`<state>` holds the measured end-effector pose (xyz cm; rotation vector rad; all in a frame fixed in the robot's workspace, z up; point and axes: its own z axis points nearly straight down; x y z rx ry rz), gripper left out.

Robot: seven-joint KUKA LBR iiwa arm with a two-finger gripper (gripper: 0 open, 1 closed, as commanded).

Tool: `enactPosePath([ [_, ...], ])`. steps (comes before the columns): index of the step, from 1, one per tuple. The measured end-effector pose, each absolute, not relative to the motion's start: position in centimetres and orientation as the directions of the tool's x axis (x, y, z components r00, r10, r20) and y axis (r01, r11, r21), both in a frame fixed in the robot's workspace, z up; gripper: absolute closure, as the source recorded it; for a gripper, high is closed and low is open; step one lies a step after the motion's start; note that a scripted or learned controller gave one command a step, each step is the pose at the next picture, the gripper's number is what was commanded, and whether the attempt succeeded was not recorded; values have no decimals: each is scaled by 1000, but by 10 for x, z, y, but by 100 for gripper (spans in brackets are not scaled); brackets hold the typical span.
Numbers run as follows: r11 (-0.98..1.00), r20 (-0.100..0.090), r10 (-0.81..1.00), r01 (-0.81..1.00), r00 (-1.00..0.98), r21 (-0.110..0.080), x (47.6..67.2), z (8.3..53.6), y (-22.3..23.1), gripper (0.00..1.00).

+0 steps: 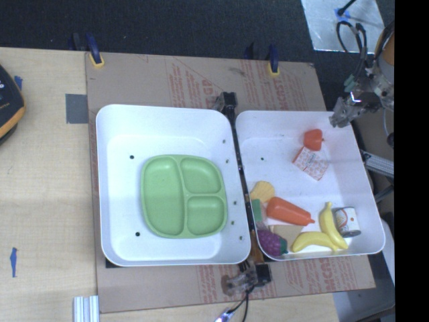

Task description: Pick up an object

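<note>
A pale wooden bench (47,180) carries a brown cardboard sheet (201,79) under two white bins, with dark carpet (167,9) beyond. The left bin (114,123) holds a green divided plate (182,195). The right bin (362,180), beside it, contains a red tomato (312,139), a small packet (310,163), a carrot (288,211), bananas (322,237), a purple grape bunch (271,242) and a can (346,221). The gripper (340,115) hangs at that bin's far right corner; seemingly empty, its opening too blurred to judge.

Arm (375,79) cut off at right edge
</note>
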<state>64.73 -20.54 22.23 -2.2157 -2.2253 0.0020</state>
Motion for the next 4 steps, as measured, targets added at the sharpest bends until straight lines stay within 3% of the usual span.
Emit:
enactPosePath([
  [1,5,0,1000,1000,-5,-2,647,222,-206,0],
  [2,5,0,1000,1000,-5,-5,643,91,-211,0],
  [3,2,-1,1000,1000,-2,0,627,189,-213,0],
  [4,5,0,1000,1000,-5,-6,625,95,-196,0],
])
